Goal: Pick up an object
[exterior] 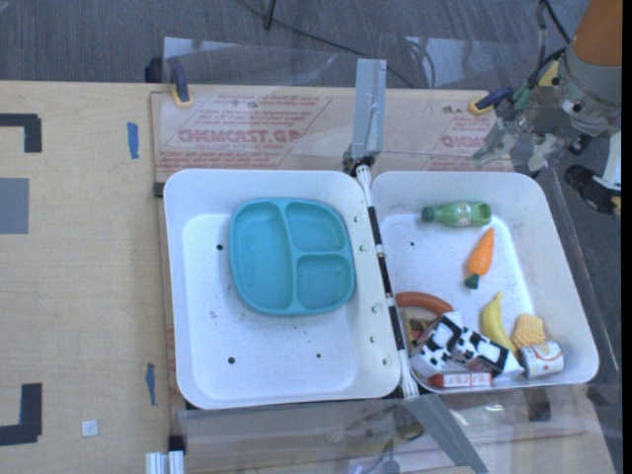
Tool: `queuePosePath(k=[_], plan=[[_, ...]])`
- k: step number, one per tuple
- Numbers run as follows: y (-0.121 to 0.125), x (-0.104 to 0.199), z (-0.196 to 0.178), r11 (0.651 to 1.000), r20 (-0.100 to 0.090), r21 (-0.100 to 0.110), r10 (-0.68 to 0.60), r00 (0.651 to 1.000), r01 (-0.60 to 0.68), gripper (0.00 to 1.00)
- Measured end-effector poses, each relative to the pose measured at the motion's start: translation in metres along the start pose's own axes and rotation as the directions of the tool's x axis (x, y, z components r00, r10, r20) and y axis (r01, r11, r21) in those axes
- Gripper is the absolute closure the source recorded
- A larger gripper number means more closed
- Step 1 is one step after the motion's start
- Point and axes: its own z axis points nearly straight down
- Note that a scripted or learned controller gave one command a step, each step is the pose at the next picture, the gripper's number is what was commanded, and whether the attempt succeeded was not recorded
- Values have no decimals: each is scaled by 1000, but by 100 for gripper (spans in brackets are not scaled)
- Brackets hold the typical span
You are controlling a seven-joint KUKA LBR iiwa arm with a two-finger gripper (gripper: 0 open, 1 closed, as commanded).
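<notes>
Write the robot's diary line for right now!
pincer: above right bin's far corner, holding nothing | bottle, carrot, banana: in right bin | plate: left bin

One fixed camera, high above the worktop, looking down at a slant.

The single view takes in the pale wooden worktop (79,265) from far enough to frame both shallow white plastic bins whole: the left white bin (197,363) sits mid-picture and the right white bin (553,225) beside it. The worktop's far edge and dark floor with cables run along the top. The grey arm with its orange band (597,23) enters at the upper right corner, its end effector (518,141) above the right bin's far rim.
</notes>
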Motion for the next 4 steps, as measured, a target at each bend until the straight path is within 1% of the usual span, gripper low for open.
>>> queuePosePath(k=[1,2,3,4], plan=[[-14,-11,107,999,1,0,44,999,-44,0],[-100,-52,192,988,1,-9,157,988,-157,0],[-100,-54,181,987,7,-14,160,987,-160,100],[-79,-7,64,958,0,-1,286,958,-286,100]])
